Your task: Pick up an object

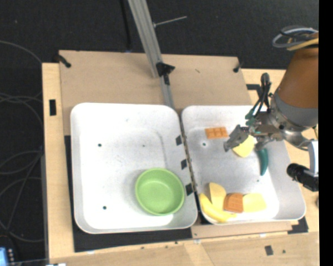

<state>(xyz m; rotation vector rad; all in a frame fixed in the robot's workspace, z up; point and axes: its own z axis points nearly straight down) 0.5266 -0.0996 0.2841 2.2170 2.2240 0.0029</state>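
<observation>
A grey robot arm with an orange band reached in from the right of the frame over the right-hand bin (211,121), its gripper (245,140) hanging at the middle right of the picture with a pale yellow piece (245,147) caught between its dark fingers, which were closed part-way around it. The piece appeared to be lifted clear of the bin floor, though the slanted view left that uncertain. A teal object (263,160) hung or lay just beside the gripper, toward the lower right; which, the camera could not settle. Near the upper middle of the same bin lay a small orange waffle-like block (216,132), apart from the gripper. Crowded into the bin's lower edge were a yellow banana-like shape (213,202), an orange-brown block (233,203) and another pale yellow piece (255,202), touching one another, probably the pile the arm was drawing from. The left-hand bin (111,132) held a green bowl (160,190) near its lower right corner.
</observation>
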